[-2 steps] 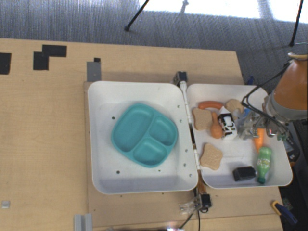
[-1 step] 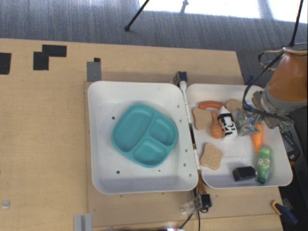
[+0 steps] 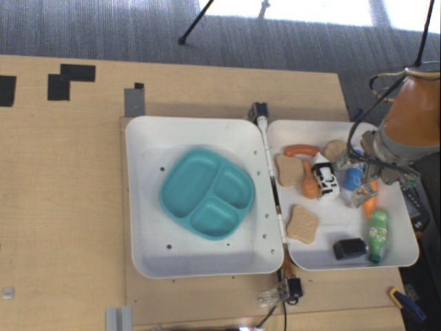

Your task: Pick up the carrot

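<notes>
So the counter [image 3: 62, 185] carries two white bins. The left bin [image 3: 148, 254] just has a teal divided plate [image 3: 208, 193] in it. The right bin [image 3: 396, 257] has all the clutter, plus the arm [image 3: 413, 119] coming in from the right. The gripper [image 3: 363, 188] sits over that bin's right half, and I honestly can't tell how it's set, too murky. The carrot [image 3: 370, 200] looks like that small orange piece right at the gripper, just above the green bottle [image 3: 377, 234], lying roughly diagonal. It's basically directly underneath, so hardly any sideways move needed.
</notes>
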Robot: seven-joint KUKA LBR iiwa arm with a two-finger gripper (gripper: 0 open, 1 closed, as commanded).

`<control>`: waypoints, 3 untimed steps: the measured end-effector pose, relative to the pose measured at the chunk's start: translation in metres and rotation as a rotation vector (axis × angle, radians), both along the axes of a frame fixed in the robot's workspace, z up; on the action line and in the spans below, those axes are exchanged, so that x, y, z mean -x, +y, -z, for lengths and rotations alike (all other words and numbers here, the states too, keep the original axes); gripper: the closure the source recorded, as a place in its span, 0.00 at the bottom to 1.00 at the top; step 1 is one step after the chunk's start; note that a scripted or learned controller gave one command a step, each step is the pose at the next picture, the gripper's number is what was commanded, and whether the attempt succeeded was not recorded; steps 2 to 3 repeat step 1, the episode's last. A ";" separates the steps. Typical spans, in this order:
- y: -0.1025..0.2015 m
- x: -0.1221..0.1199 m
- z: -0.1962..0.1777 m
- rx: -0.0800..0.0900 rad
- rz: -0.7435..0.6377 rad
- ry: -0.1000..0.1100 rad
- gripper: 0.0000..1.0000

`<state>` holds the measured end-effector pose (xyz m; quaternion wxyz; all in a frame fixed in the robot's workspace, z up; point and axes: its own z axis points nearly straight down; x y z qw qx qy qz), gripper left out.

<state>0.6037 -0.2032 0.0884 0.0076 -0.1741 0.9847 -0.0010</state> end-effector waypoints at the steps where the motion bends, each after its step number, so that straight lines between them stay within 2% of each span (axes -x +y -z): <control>1: -0.001 0.054 0.000 0.006 -0.331 0.003 0.00; 3: -0.001 0.054 0.000 0.006 -0.331 0.003 0.00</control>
